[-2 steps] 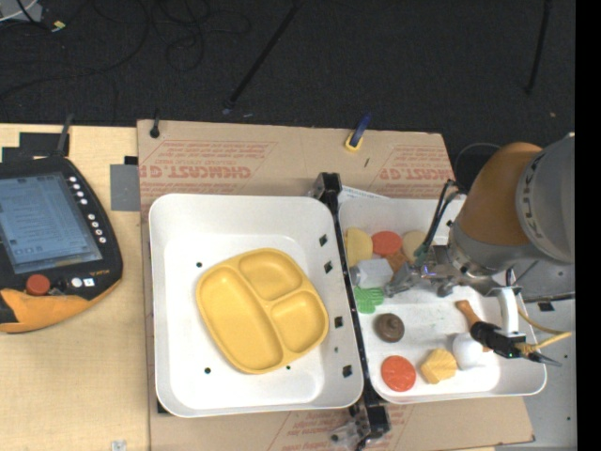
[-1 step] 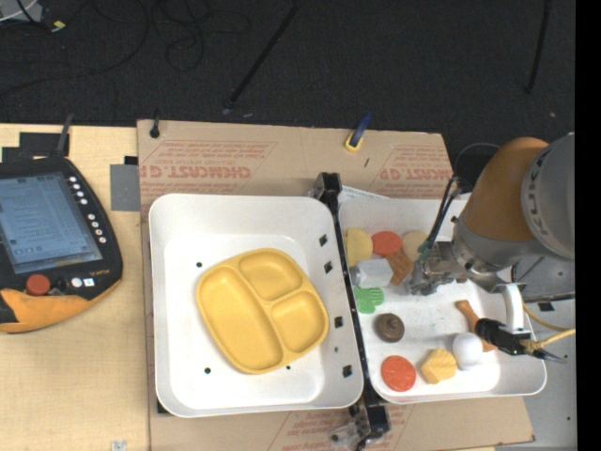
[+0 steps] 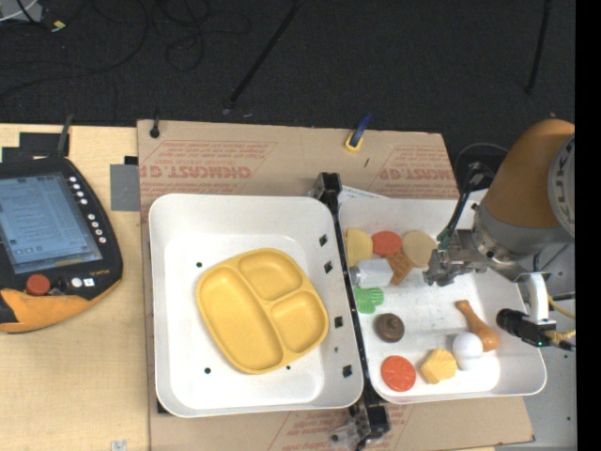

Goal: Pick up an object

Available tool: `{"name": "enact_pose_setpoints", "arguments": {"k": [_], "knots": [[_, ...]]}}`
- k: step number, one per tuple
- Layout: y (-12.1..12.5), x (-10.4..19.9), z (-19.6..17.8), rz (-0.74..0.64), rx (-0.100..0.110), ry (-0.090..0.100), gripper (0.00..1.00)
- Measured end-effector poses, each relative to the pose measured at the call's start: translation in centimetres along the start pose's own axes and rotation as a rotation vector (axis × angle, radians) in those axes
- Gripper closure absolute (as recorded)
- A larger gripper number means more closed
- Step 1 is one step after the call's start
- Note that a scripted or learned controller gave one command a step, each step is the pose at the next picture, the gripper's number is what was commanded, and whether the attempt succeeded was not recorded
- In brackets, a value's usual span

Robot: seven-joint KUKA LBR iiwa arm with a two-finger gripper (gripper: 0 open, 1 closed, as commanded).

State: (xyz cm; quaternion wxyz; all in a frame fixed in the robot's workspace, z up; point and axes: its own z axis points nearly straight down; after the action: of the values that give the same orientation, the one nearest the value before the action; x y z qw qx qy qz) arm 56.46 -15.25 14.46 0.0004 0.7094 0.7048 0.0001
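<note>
Right bin (image 3: 526,379): holds small toy foods, namely a brown round piece (image 3: 390,327), a red disc (image 3: 398,373), a yellow chunk (image 3: 438,365), a white ball (image 3: 467,346), a green piece (image 3: 368,299) and a cone-like piece (image 3: 402,264)
End effector (image 3: 441,269): low over the right bin's far part, just beside the cone-like piece; nothing seen between it
Left bin (image 3: 174,252): holds a yellow divided tray (image 3: 261,308)
Writing: mirrored print on the cardboard (image 3: 235,163), not readable
Surroundings: tan tabletop (image 3: 56,374) with a control pendant (image 3: 52,242); dark floor with cables behind

Dark carpet (image 3: 282,45) with cables (image 3: 122,26) beyond wooden bench (image 3: 56,365)
</note>
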Motion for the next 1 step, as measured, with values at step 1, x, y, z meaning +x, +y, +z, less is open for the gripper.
{"name": "enact_pose_setpoints", "arguments": {"k": [1], "knots": [[-0.54,0.58,-4.74,-0.006,-0.001,0.0,1.0]]}}
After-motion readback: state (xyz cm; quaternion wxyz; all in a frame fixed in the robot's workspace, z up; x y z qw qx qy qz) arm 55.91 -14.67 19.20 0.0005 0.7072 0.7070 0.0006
